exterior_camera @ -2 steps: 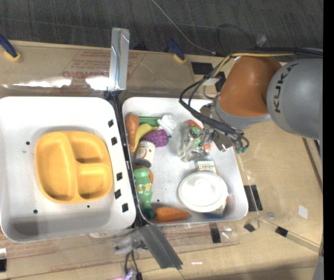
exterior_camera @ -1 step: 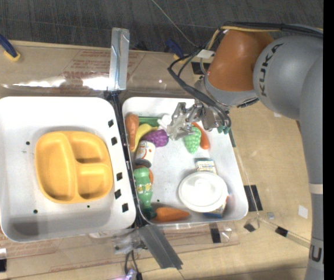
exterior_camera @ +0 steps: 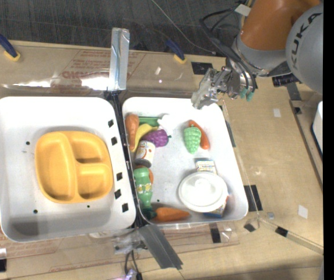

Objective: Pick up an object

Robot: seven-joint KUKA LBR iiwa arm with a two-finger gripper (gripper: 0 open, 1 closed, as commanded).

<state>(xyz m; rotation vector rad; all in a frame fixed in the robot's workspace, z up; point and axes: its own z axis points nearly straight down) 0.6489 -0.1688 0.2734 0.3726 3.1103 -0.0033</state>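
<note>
Hand (exterior_camera: 204,96) above right bin (exterior_camera: 228,156) rim, toys inside.

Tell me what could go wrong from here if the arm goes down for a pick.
The two-finger gripper hangs above the right white bin's far rim, so a straight descent may hit it. The toys along the left wall, such as the purple grape bunch and yellow banana, lie packed together, so a grab there may catch two or slip.

Grey arm (exterior_camera: 306,34) (KUKA lettering), orange band, metallic gripper (exterior_camera: 204,97)
</note>
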